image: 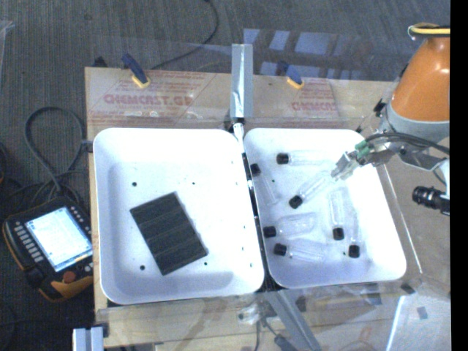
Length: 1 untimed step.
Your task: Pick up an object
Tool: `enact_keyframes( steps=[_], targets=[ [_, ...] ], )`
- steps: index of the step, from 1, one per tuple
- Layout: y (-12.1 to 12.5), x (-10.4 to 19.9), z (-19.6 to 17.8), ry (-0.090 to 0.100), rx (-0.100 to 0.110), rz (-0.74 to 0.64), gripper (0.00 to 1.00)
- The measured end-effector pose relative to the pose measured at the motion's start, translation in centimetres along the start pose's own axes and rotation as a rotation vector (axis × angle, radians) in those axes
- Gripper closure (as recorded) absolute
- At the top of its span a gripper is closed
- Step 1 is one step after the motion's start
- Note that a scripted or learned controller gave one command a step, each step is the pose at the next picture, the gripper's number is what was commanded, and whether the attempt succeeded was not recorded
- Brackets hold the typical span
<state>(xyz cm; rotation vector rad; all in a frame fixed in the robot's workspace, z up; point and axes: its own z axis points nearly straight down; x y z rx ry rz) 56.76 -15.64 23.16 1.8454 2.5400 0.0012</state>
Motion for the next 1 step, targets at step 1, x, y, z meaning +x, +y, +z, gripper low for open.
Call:
enact_keyframes(
  steps=[1],
  targets=[
    [5.1, 1.67, 10.14, 0.002, 0.003, -0.02, 0.0]
  ],
)
